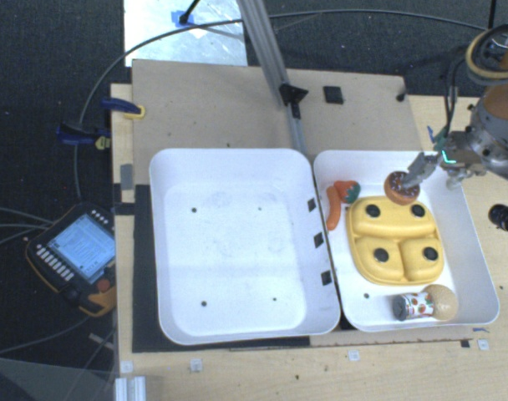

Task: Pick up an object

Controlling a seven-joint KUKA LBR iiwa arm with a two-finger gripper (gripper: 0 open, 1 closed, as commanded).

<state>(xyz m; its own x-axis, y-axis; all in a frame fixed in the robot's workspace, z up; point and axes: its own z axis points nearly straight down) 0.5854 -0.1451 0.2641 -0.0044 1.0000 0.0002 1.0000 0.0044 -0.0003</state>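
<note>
Tool (418, 172): two-finger type, on the grey arm entering from the counter's right side, lowered over the far end of the right bin (480, 257). Whether it is parted or closed, or grips anything, cannot be told at this size; no hold is claimed.

Brown round object (399, 188): directly under the tool tip, touching or nearly so; it sits at the far edge of the yellow tray. Judged the likeliest pick target, given the tool's position above it.

Yellow moulded tray (396, 240): just nearer than the tool, four raised lobes, fills the bin's middle. Its bulk crowds the brown piece, so a descent there risks nudging the tray instead.

Orange carrot-like toy (334, 204): beside the tool, toward the bin divider, with a green and red end.

Small printed can (413, 307) and beige ball (442, 301): well nearer than the tool, touching each other at the bin's near wall.

Left bin (229, 241): beyond the divider, well apart from the tool; judged the drop side.
</note>
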